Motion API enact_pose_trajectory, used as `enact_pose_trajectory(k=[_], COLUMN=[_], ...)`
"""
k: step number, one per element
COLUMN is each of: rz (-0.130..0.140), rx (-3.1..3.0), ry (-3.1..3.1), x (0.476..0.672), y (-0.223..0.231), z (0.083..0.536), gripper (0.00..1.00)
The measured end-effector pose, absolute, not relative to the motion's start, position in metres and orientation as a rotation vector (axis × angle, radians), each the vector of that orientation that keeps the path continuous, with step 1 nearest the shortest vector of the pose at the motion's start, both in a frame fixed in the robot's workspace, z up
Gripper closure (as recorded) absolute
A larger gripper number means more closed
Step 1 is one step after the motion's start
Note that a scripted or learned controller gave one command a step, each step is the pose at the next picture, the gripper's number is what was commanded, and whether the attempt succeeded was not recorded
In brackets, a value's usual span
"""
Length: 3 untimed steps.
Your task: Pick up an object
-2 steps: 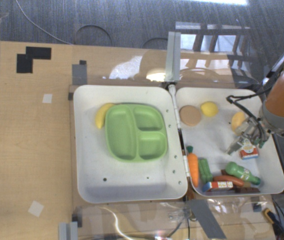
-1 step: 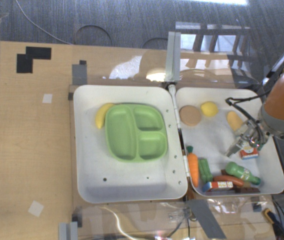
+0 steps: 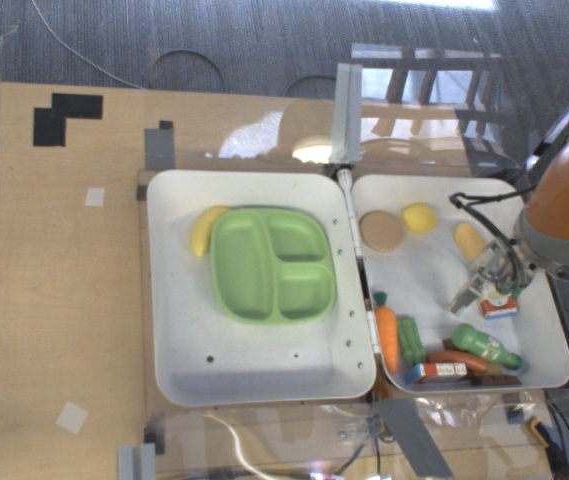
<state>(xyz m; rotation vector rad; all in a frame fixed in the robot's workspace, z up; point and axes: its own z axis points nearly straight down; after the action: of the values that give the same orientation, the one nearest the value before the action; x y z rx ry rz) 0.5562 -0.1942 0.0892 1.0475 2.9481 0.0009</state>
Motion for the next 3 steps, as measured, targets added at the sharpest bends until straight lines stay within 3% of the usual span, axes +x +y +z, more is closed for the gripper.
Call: enact_pose_trajectory(k=[1, 2, 3], rz=[0.010, 0.005, -0.001], rx=[1.209, 1.386, 1.402], ry=[2.884, 2.807, 2.802], x=[0.570, 0.621, 0.578], y=[-0.100, -0.128, -0.177], z=[0.090, 0.088, 0.096], gripper=[0.00, 0.00, 0.00])
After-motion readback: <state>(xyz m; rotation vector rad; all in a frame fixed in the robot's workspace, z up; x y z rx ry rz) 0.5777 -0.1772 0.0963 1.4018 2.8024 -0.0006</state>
